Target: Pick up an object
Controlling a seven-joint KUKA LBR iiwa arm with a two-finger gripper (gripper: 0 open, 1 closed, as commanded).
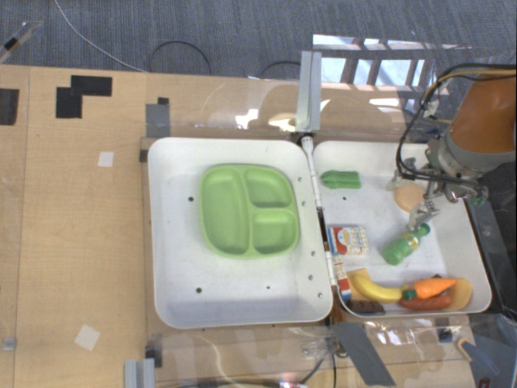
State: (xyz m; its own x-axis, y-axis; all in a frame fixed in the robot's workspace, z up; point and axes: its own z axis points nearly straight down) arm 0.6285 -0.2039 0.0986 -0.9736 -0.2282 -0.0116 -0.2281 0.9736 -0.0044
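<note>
Orange and yellow crowd the near edge of the right bin [477, 249]: we see a carrot [432, 288] lying against a banana [373, 287] along the front wall, leaving little room there. Just beyond them, toward the middle of that bin, a small carton [348, 240] lies near the dividing wall and a green bottle [403, 246] lies tilted, with bare white floor between them. We find the pincer [426, 208] directly above the bottle's cap end, a tan object [408, 196] just beside it; whether it is wide or narrow we cannot tell. Farther back, a green block [340, 179] sits alone. Left of that bin, a green divided plate [248, 210] lies centred in the left bin [174, 241].
</note>
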